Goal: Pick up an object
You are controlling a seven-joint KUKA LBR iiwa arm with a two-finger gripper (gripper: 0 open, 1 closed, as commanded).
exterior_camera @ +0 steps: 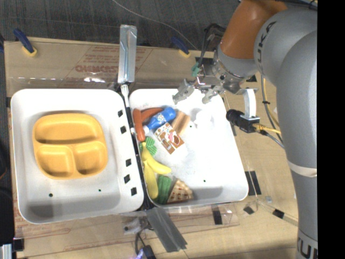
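The right bin (215, 161) holds a heap of toy food along its left wall. In the heap are a red-orange sausage (146, 115), a blue bottle (162, 118), a brown printed packet (170, 137), a yellow banana (153, 166) and a waffle cone (181, 190). My gripper (196, 94) hangs over the bin's back edge, up and to the right of the heap. It is open, its two fingers (181, 94) spread apart with nothing between them.
A yellow divided plate (69, 144) lies in the left bin (32, 204). A metal clamp bar (127, 53) stands at the back between the bins. The grey arm with its orange band (245, 20) fills the right side.
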